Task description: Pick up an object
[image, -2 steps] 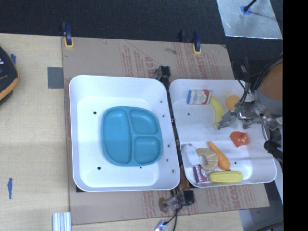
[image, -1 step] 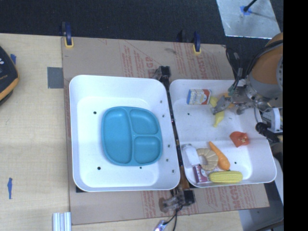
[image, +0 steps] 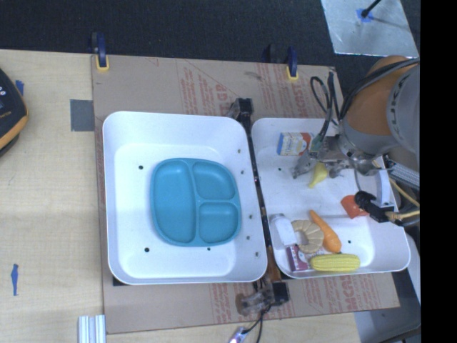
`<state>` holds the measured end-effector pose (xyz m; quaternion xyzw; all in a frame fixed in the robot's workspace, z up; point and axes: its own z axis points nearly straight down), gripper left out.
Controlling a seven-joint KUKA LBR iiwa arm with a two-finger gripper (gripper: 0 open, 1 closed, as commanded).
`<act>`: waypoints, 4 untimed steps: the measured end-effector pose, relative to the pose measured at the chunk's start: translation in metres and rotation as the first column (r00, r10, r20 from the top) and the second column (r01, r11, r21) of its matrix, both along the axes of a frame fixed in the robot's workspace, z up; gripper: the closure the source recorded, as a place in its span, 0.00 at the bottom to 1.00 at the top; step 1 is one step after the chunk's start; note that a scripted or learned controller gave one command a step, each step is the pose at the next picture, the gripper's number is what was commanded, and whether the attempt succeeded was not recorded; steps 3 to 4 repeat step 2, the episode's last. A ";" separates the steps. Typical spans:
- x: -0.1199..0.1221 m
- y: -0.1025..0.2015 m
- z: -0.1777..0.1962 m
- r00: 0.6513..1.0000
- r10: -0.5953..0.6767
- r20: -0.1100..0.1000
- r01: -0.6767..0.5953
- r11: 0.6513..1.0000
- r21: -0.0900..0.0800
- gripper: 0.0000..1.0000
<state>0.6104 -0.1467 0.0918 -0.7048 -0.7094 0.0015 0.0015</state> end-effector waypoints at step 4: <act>-0.056 0.083 0.101 1.000 0.001 0.001 -0.001 1.000 0.000 1.00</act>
